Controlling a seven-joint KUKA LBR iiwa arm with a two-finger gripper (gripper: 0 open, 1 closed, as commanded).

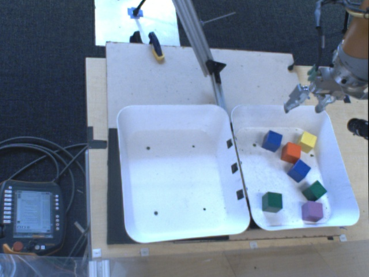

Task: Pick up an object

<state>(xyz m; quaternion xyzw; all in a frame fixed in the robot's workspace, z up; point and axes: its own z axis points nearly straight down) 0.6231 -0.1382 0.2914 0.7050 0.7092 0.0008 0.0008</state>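
Closest to the camera, bottom left, there's a teach pendant (31, 215) sitting on the dark floor with its cables (52, 149) looping off behind it. Then the bench with the two white bins. The left bin (130, 154) just has a few dark specks on its floor. The right bin (340, 172) has all the cubes: along its near edge a dark green cube (272, 201) and a purple cube (312, 211), with another green cube (315, 190) just behind the purple one. Further back a blue cube (299, 170) sits touching or nearly touching an orange cube (291, 152), and beyond those a yellow cube (308, 141) and a second blue cube (273, 141), a bit apart from each other.

The gripper (307, 101) hangs over the far rim of the right bin, above the yellow cube's end. Its two fingers are spread apart with nothing between them, and it isn't touching any cube.

Past the bins there's a bare board (173, 74) with a slanted metal pole (196, 30) over it and a small yellow-and-blue clamp (155, 46) at the far edge.
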